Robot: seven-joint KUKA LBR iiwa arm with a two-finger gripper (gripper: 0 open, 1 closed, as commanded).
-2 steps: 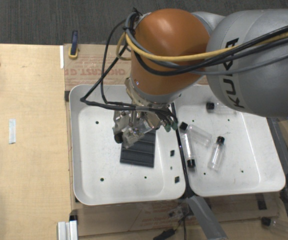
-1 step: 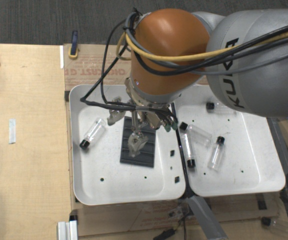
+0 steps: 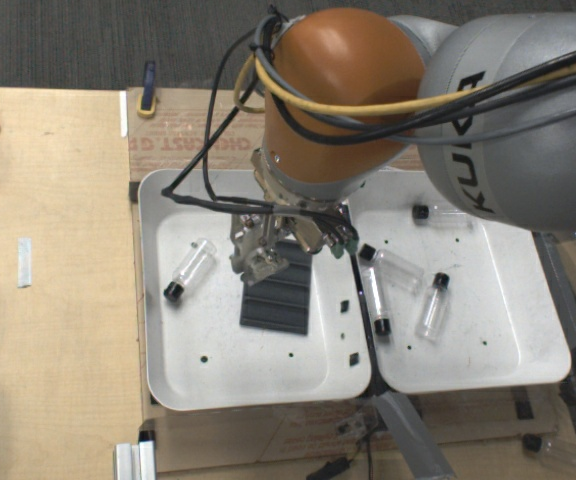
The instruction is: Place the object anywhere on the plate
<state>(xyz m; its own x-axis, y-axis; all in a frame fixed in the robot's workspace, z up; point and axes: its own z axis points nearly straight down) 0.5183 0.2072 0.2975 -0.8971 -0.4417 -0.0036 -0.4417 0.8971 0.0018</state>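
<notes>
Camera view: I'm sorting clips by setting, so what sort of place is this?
Probably a robotics lab bench. A large arm reaches over two white bins holding clear vials and a black ridged block, with loose cables and cardboard underneath.

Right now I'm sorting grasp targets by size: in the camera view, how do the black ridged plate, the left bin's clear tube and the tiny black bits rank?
1. Black ridged plate, clearly largest.
2. Clear tube with black cap.
3. Tiny black bits, smallest; they look alike, so no ranking among them.
</notes>
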